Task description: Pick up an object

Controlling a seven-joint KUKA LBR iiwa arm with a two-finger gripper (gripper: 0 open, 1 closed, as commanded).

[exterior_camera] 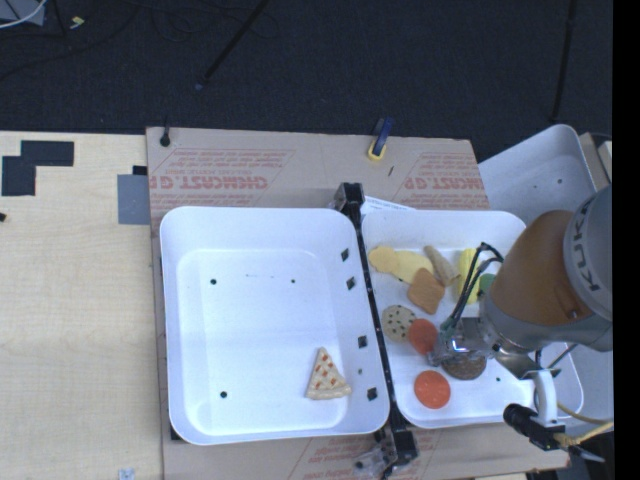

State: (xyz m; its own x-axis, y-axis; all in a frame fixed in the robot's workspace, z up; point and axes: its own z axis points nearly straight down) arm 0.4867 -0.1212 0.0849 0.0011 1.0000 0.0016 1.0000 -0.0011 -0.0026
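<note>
1. Two white bins sit side by side on cardboard. The left bin (200, 268) has just a pizza slice (326, 376) lying near its lower right corner, point facing up.
2. The right bin (440, 230) is the crowded one: a yellow piece (397, 263) up top, a tan wedge (426, 291) just below it, a pale stick (438, 263) beside those, and something yellow-green (468, 268) partly behind the arm.
3. Lower down there's a spotted cookie (397, 320), a red ball (421, 334) touching it, and an orange-red disc (432, 389) near the front wall.
4. The arm (545, 278) comes in from the right, and the gripper (458, 348) is low in the right bin, right on top of a brown round thing (465, 367), between the ball and the disc.
5. Honestly can't tell how wide the gripper is set or whether it's got hold of anything, since the wrist and cables cover that part.
</note>
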